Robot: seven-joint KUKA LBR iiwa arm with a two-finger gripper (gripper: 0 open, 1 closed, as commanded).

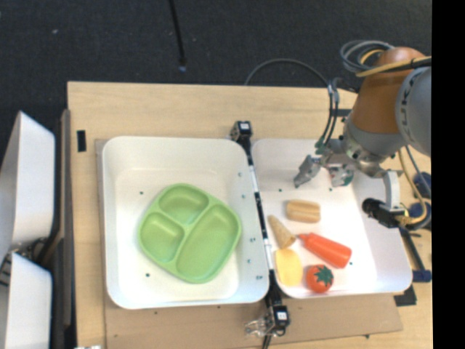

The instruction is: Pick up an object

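The light wooden bench (160, 107) carries two shallow white bins side by side, the left bin (123, 158) and the right bin (378, 267), apparently touching.

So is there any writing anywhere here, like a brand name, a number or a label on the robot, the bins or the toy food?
None that can be read.
The green plate, the two white bins, the bread roll, carrot and tomato look plain.
The arm shows no lettering at this size.
The small black clips between the bins are too small to tell.
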